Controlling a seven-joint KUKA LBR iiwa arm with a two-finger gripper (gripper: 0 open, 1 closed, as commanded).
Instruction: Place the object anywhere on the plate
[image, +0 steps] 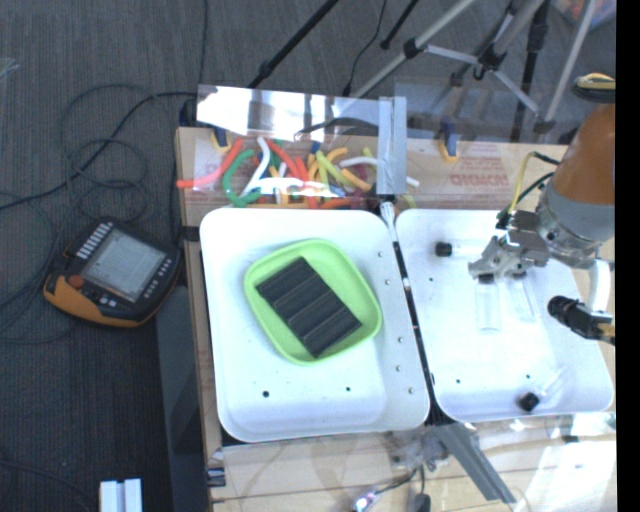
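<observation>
You are looking at a robotics lab: a wooden bench (300, 478) bearing two white bins (300, 400), a teach pendant (112, 274) lying on dark carpet (80, 400) off the bench's left edge, loose cables (120, 130) beside it, and tripod legs (470, 50) beyond the far edge.

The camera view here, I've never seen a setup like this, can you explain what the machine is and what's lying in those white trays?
This is one camera fixed above a bench, looking down at a slant. The grey robot arm with an orange band reaches in from the right, and its two-finger gripper hangs over the right shallow white bin; nothing shows between its clear fingers. The left shallow white bin holds a lime-green square plate with a dark ribbed rectangular block lying on it. Behind the bins sits a clear container of coloured tubes. On the floor lies an orange-edged control handset.
</observation>
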